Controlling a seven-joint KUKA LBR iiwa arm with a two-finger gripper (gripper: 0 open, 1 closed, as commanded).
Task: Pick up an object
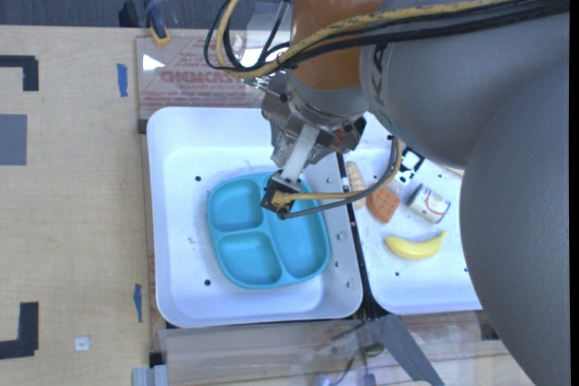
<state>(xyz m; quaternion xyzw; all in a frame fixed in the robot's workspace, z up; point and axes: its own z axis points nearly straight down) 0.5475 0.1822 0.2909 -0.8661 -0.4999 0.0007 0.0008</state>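
A blue three-compartment plate [244,235] lies flat in the left white bin [172,194]. My gripper [312,145] hangs over that bin's back right part, just above the plate's far right edge. The arm hides its tips. In the right bin [425,289] lie a yellow banana [414,244], an orange waffle-like piece [384,203], a small white can [427,202] and a tan bread-like piece [355,178] by the divider.
The big grey arm covers most of the right bin and the view's right side. A cardboard sheet with red print [194,77] lies behind the left bin. Bare wooden bench [63,194] stretches to the left.
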